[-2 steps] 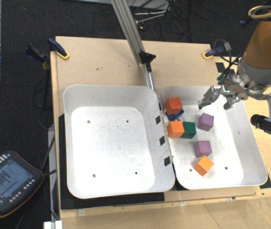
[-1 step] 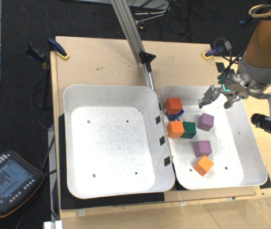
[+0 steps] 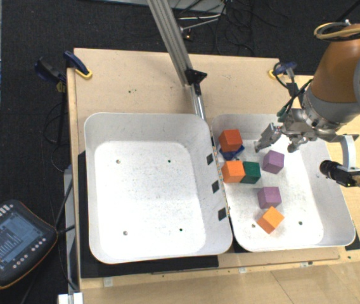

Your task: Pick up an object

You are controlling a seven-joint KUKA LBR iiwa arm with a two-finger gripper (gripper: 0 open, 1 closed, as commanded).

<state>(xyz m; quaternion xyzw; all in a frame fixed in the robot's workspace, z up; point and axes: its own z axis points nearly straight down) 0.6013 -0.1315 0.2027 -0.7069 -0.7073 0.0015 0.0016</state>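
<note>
Arm reaches in from the right, orange band above the wrist, pincer (image 3: 280, 142) hanging over the upper part of the right bin (image 3: 332, 233). Its two fingers (image 3: 263, 139) stand spread with nothing between them; no block is held. All candidates sit in the right bin: an orange cube (image 3: 231, 138) up near the divider, resting on or against a small blue piece (image 3: 232, 152); below it a second orange cube (image 3: 233, 171) touching a dark green cube (image 3: 251, 171); a purple cube (image 3: 273, 161) just beside the pincer and slightly below it; another purple cube (image 3: 269, 196) further down; and a tilted orange cube (image 3: 271, 220) near the bin's lower edge. Left bin (image 3: 104, 125) sits alongside on the desk (image 3: 129, 75). Judgement: the step in hand is the approach and choice of target. The upper purple cube looks the best bet, being nearest and free on all sides, whereas the orange-green pair are pressed together and leave a finger no room on the shared face. To do it well, centre the spread fingers over that cube, turn the wrist so they meet two flat opposite faces, not corners, descend straight, then close. Risk: a finger landing on top and nudging the cube away.
</note>
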